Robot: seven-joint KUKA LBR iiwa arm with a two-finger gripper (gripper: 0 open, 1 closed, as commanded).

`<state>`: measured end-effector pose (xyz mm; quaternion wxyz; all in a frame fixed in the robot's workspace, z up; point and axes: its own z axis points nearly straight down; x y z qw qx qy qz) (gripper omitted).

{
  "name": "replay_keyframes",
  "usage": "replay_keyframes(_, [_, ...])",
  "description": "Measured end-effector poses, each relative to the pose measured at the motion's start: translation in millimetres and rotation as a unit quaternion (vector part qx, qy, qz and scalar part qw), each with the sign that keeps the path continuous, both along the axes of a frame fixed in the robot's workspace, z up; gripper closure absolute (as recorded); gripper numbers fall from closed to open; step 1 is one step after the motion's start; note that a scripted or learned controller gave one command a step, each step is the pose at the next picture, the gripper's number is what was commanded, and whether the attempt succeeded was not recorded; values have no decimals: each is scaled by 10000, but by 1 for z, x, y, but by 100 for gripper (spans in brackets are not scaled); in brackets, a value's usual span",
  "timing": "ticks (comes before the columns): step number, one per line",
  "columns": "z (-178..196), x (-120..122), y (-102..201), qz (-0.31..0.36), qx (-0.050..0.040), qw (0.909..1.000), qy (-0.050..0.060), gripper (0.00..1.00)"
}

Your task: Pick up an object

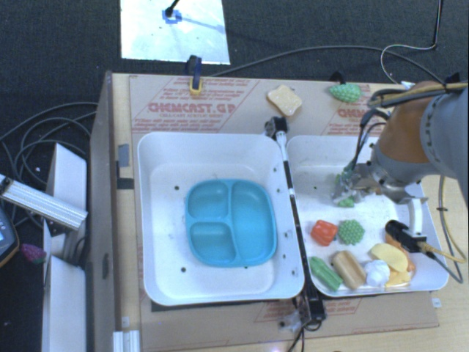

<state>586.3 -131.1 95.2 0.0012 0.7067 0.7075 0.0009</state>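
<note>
Bench (220,101), cardboard-faced with red lettering, carries two white bins side by side: left bin (157,218) at 9 o'clock, right bin (315,160) at 3 o'clock. Directly on the cardboard toward 12 o'clock: clamp (195,75), bread slice (284,100), green toy (346,92).

In the right bin (315,152) we see a small green object (345,201) lying on the floor just under the gripper (344,189), well up from the bin's near wall. Along that near wall lie a red piece (324,232), a knobbly green ball (351,232), a green pod (325,273), a tan roll (349,268), a white lump (377,271) and yellow slices (392,259).
</note>
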Motion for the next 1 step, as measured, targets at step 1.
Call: replay_keyframes(1, [90, -39, 79, 15, 7, 10000, -3, 100])
